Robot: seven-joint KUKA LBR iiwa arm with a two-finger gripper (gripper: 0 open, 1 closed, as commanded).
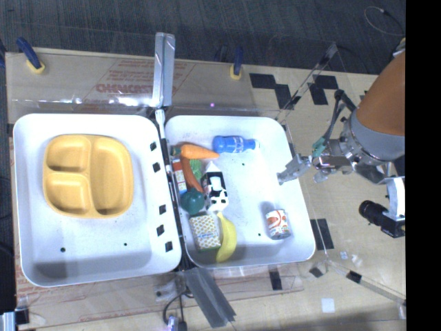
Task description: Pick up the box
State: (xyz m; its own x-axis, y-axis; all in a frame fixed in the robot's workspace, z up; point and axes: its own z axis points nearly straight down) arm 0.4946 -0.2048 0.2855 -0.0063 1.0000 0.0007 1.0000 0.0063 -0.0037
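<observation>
Box [204,231]: small, pale, patterned top, in the right bin [298,205], low in its front-left corner, lying flat, nothing gripping it. Banana [228,238] touches the box's right side in the same bin corner. Teal ball [193,201] just behind the box; black-and-white toy [217,190] next to the ball, shape hard to make out. Carrot [198,153] and a red-and-white packet [179,174] lie along the bin's left wall, partly overlapping, edges unclear. Blue bottle [233,144] on its side near the bin's back wall. Red-and-white can [277,223] alone toward the bin's front-right. Gripper [289,174] sits over the bin's right rim, well apart from the box, carrying nothing visible; can't tell if it's released or clenched, too small and blurred. Arm [382,109] cut off at the frame edge. Left bin [27,247], touching the right bin's left wall, holds a yellow divided plate [88,174].
</observation>
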